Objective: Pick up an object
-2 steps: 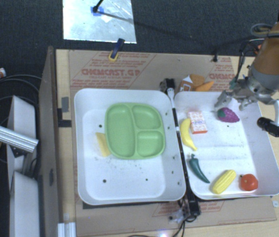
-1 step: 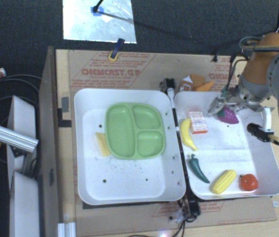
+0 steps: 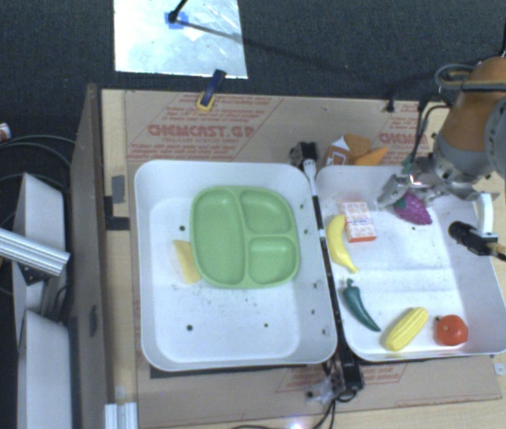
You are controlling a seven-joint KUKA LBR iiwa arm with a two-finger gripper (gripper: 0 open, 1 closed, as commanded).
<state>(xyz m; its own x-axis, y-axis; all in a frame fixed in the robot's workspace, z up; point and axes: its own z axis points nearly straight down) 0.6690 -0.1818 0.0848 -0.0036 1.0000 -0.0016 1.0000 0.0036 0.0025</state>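
Hand low over the far end of the right bin, right on top of the purple grapes. Grapes just under and a bit nearer. Open or closed? Cannot tell.

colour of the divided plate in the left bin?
Light green, three compartments: the divided plastic plate, clearest in the camera view.

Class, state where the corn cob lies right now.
The corn cob lies in the right bin, near its front edge, between the green pepper on its left and the tomato on its right.
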